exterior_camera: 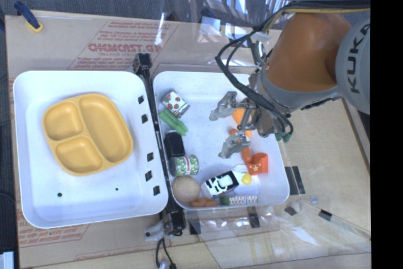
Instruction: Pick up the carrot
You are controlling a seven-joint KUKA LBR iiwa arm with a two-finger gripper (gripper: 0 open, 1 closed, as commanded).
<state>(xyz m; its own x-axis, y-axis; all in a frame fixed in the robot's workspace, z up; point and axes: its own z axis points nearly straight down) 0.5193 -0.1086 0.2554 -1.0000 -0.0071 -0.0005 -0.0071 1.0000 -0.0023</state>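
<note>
Two spread fingers of the gripper (228,126) straddle the carrot (242,124) near the right bin's (201,82) right edge, not yet closed on it; the lift remains undone, I'd judge.

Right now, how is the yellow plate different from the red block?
The yellow plate lies in the left bin; the red block lies in the right bin, near the gripper. The yellow plate is far bigger and has three compartments; the red block is small and chunky. Both rest flat.
</note>
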